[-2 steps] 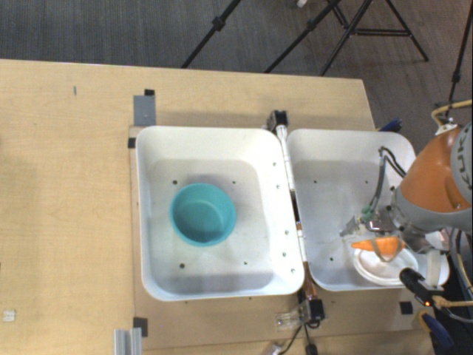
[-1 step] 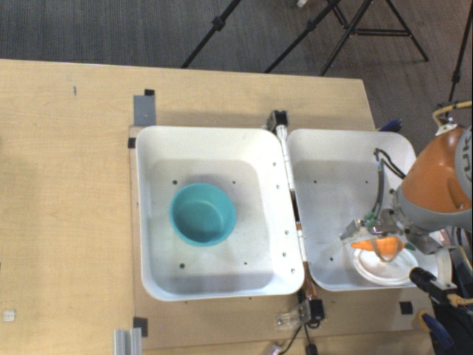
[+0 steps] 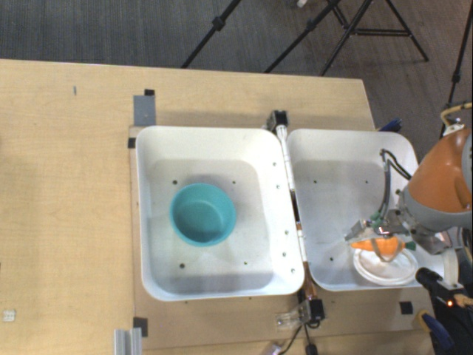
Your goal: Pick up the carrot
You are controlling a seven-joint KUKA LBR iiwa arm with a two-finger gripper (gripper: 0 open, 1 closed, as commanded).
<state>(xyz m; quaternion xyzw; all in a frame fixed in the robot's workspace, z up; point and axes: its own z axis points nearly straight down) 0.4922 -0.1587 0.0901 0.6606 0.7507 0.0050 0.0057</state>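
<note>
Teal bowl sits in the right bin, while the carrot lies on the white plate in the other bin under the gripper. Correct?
Not quite. The camera view shows the teal bowl in the left bin; the carrot on the white plate is in the right bin, at the gripper.

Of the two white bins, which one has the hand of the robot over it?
The right bin. The hand is low over its near right corner, at the carrot and a white plate. The left bin holds a teal bowl.
</note>
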